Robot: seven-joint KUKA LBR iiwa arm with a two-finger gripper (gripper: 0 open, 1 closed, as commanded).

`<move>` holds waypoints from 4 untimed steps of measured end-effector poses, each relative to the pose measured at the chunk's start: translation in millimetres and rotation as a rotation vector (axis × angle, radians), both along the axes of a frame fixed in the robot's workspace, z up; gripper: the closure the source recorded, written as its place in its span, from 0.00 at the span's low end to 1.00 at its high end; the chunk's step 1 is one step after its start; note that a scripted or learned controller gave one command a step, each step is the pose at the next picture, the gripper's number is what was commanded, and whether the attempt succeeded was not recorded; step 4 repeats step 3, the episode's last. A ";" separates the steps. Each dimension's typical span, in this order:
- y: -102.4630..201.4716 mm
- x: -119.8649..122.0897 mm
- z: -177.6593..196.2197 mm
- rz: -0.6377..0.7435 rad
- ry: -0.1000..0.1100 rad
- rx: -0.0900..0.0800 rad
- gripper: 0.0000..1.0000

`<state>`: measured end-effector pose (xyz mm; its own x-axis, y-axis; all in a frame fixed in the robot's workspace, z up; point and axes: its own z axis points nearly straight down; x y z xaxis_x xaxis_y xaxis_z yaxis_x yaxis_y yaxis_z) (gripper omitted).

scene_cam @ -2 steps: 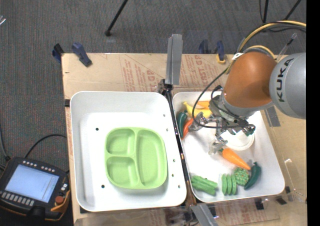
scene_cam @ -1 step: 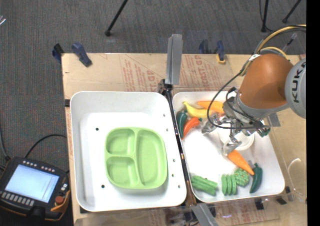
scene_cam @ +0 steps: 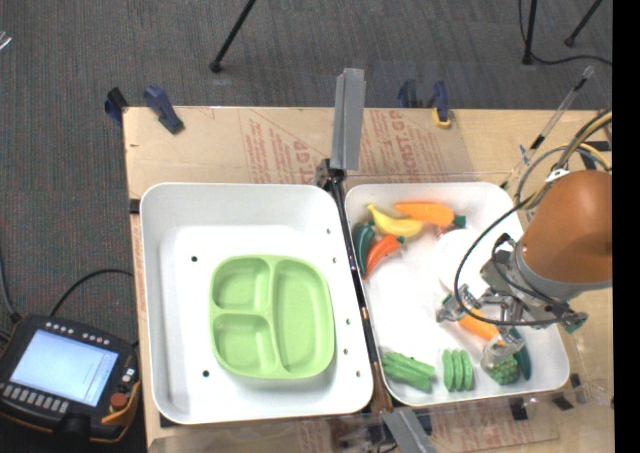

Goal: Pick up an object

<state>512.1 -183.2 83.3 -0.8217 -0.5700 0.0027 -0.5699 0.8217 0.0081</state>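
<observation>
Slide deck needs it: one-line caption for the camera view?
KUKA arm's gripper low over toy vegetables in the right bin; green divided plate in the left bin.

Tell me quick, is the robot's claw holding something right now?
Gripper: cannot be told. It is low in the right bin, right by an orange toy and a green one, but a hold isn't clear.

The arm (scene_cam: 565,231) came in from the right side of the camera view, with its orange band bulging big toward the lens and the grey wrist pointing pretty much straight down. The pincer (scene_cam: 490,326) sat low at the end of it, cables looping around the wrist, and honestly the metal bits there were too cluttered to read.
</observation>
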 end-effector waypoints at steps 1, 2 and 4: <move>2.8 0.7 5.7 0.003 0.004 0.005 1.00; 15.4 65.3 0.0 -0.238 -0.002 -0.001 1.00; 15.4 65.1 -0.2 -0.238 -0.001 -0.001 0.00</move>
